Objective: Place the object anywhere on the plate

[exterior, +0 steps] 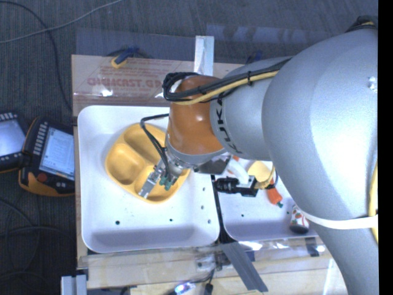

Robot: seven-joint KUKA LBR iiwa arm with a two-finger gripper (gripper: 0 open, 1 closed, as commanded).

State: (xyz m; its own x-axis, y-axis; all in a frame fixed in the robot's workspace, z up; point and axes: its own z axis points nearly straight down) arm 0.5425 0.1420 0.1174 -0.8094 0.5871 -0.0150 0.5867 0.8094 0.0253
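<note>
Roughly mid-task, I'd judge; nothing shows lying loose on the plate, so the placing itself looks not yet done.

Far left, off the bench, a handheld controller [49,158] sits on the floor; no part in the job.

Next the left bin [89,183]: white, shallow, holding one thing, a yellow plate [126,158] w/ divided hollows, lying toward the bin's back-right; the hollows that show are bare, as is the rest of the bin floor.

The gripper [149,188] hangs over the plate's near-right edge, pointing down-left; close to the surface or touching it, can't tell which. Can't tell either whether it's wide or narrow; too small and slanted in this view. A greenish bit [164,180] shows right by its tip; could be the object, could be part of the tool; not clear enough to call it held. So the task's thing is prob. at the gripper, above the plate; if not, it's among the bits in the other bin.

Right bin [258,226], side by side w/ the left one: a yellow piece [265,172] at the back, partly under the arm [307,121]; an orange piece [274,196] just beside it, nearer the front; a small red-and-dark thing [299,221] front-right, apart from those two.

Left to do, as I read it: lower onto the plate, let go, pull clear.
</note>
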